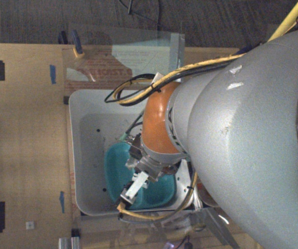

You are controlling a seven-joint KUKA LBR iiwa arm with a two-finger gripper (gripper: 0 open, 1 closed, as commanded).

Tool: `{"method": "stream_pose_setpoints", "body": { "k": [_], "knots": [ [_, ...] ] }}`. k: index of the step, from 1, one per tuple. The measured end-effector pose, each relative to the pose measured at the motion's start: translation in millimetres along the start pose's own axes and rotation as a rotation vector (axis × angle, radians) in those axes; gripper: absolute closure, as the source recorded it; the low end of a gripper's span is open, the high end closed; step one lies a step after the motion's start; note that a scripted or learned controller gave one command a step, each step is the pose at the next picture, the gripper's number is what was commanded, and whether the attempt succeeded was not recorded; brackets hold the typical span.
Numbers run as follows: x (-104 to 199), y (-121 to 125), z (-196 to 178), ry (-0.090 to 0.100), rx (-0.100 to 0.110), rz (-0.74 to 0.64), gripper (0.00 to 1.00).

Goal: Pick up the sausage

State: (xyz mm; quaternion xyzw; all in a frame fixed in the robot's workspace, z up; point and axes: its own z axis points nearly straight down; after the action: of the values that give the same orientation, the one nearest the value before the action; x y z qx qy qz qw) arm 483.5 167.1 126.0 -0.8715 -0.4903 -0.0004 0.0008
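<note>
— Camera view gives you no sure sausage. Your nearest candidate is a reddish-brown sliver point(205, 193) peeping out at the lower edge of the arm point(242, 139), past the right rim of the white bin point(84, 139). So much of it is covered that you cannot call it the sausage with any confidence.

— Then which way do I take it to lie from the pincer?

— If that sliver is your sausage, it lies toward the view's right of the pincer point(138, 166), tucked beneath the arm. Its long axis is hidden from you, so you cannot yet choose a closing direction across it.

— And the pincer itself?

— You see it low inside the white bin, hanging over a teal dish point(115, 162) that fills the bin's lower right part. Whether it is apart or together I cannot tell, since the wrist below the orange band point(157, 123) blocks your line to its tip. Nothing sausage-like shows on the bare part of the dish or on the grey floor of the bin to its left.

— What else surrounds it?

— Only the wooden tabletop point(24, 139) to the left of the bin. My judgement: the grasp is not yet made, and your coming move turns on finding the sausage first.
</note>
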Motion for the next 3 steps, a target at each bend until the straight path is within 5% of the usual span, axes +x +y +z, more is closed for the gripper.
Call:
{"method": "stream_pose_setpoints", "body": {
  "k": [1,2,3],
  "knots": [
    [-1,1,-9,-0.001,0.001,0.004,1.00],
    [51,-16,17,0.035,-0.036,0.373,1.00],
    [59,-11,-19,-0.003,0.000,0.453,1.00]
  ]
}}
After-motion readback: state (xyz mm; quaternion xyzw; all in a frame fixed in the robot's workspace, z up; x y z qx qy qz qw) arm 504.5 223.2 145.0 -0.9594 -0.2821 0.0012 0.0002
